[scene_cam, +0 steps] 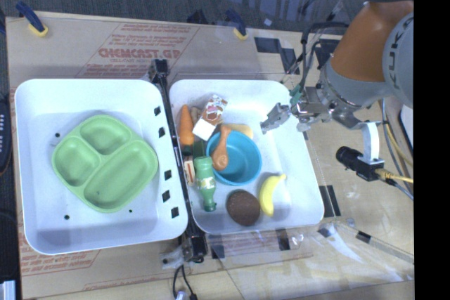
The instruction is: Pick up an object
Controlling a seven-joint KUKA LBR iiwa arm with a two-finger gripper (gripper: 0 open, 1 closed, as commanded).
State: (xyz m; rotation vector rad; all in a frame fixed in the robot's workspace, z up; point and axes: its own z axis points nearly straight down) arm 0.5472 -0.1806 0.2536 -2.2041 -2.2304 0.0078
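The two-finger metal gripper (275,119) hovers above the right white plastic bin (304,172), fingers spread and holding nothing. This looks like the approach step. The curved yellow banana (270,193) lies near; next the gripper must descend over it.

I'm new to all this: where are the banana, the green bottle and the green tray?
banana (271,193), camera view, middle of its curve.
green bottle (204,181), camera view, its body.
green tray (144,164), camera view, bare floor of its largest compartment.
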